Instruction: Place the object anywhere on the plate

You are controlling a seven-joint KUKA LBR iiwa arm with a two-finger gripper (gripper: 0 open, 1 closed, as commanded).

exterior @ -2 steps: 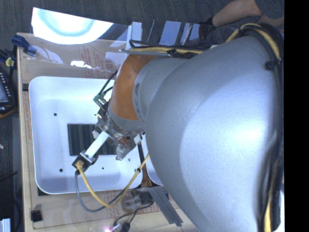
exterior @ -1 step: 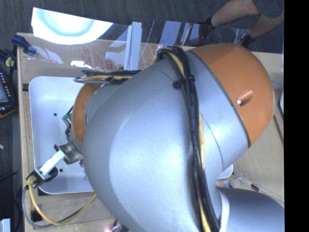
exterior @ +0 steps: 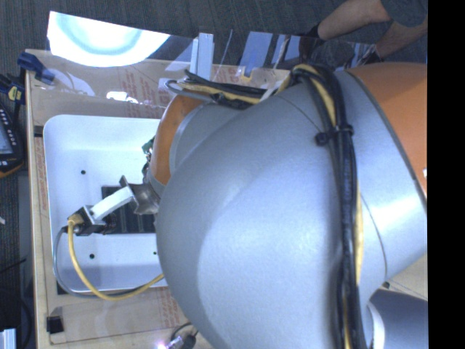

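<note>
Dark carpet (exterior: 218,6), wooden bench (exterior: 109,318), white bin (exterior: 80,144), grey arm (exterior: 276,217)

White bin's (exterior: 73,147) right side behind the arm (exterior: 290,217)

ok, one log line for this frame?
arm: reaching over white bin at view's left | claw: low inside bin | grasp: cannot tell | placement: cannot tell, arm covers much of bin

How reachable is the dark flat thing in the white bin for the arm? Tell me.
Likely yes. The arm hangs over the white bin, its wrist end right above the dark flat thing, with nothing seen between them. Whether it touches cannot be told under the arm's bulk.
</note>
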